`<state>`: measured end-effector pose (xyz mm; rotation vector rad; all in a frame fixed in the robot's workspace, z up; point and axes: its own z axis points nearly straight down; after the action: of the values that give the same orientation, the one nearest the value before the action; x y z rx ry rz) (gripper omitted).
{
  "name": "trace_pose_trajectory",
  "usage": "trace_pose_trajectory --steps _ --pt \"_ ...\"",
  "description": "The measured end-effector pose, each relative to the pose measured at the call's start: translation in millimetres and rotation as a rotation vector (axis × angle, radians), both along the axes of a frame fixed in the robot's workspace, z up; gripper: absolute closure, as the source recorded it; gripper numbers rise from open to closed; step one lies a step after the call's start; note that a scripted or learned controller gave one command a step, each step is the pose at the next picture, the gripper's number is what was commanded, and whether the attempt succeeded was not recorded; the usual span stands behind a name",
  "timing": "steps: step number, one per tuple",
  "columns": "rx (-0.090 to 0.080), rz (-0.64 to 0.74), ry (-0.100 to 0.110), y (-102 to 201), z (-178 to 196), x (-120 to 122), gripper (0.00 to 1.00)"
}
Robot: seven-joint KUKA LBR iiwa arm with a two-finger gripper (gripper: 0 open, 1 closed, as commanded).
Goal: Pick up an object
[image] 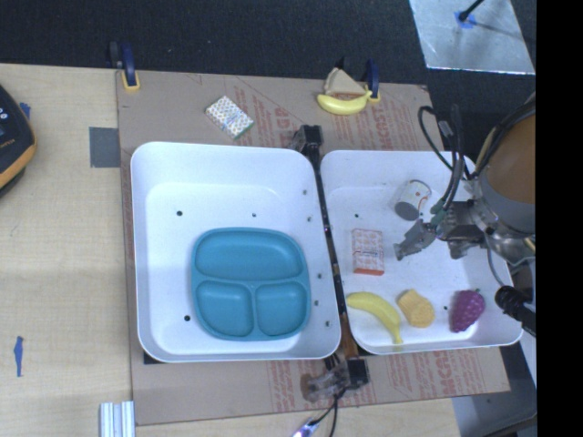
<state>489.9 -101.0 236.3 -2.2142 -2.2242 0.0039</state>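
- The gripper (pixel 407 242) hangs low over the right bin (pixel 364 173), above bare floor between the small packet (pixel 367 250) and the grey cup (pixel 409 202); nothing sits between its fingers, which look slightly parted.
- Step, as I judge it: the approach, with no target taken yet.
- Candidates lie along the bin's near edge: banana (pixel 376 312), yellow piece (pixel 417 308), purple grapes (pixel 466 309); the packet lies nearest.
- Next move calls for centring over one item, then descending and closing.

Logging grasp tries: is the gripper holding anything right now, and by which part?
Nothing visibly held: the two-finger gripper hangs over bare floor of the right white bin, apart from the small orange-and-white packet.
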Motion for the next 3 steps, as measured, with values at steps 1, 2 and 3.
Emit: trace_pose_trajectory --steps 1,2,3 --pt "-0.001 0.0 0.0 -53.1 -45.9 109.4 0.0" --pt "-0.002 0.002 0.002 -67.6 -129.0 141.4 0.0" --pt "-0.002 0.002 -0.002 -49.5 -144.2 166.5 0.0"
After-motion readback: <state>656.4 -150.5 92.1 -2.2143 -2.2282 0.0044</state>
